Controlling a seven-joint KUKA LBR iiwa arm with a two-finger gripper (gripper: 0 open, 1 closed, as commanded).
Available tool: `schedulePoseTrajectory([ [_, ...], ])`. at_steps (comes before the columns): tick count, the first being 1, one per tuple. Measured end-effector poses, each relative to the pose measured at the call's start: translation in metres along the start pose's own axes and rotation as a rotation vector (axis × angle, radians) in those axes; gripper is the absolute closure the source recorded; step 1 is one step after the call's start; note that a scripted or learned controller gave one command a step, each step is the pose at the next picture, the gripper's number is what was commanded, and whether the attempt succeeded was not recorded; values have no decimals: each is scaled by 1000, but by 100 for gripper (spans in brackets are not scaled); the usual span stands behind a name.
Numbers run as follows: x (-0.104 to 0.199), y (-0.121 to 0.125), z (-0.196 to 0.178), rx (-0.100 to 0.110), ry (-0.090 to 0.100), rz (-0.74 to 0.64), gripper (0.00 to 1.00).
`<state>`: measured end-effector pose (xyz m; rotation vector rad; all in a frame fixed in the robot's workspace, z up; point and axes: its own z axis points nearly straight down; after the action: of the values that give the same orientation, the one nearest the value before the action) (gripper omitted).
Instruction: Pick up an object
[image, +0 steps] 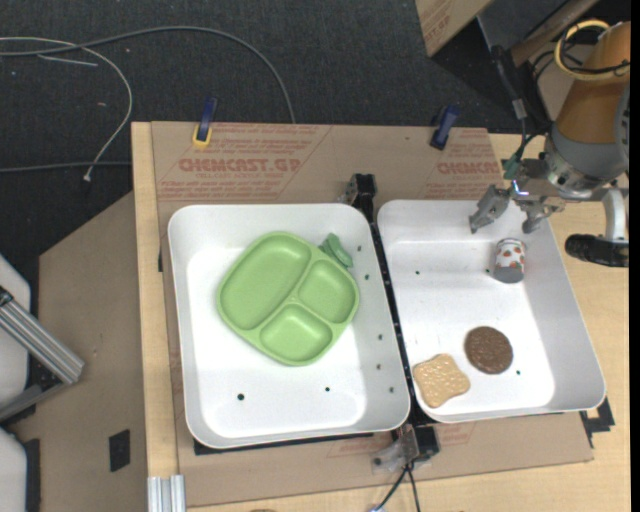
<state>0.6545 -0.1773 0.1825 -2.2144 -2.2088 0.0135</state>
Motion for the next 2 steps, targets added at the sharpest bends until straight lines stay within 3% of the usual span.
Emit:
schedulePoseTrajectory([
  [1,0,3,-9,-15,-3,-3,0],
  [2,5,-1,34,-10,-2,-3,0],
])
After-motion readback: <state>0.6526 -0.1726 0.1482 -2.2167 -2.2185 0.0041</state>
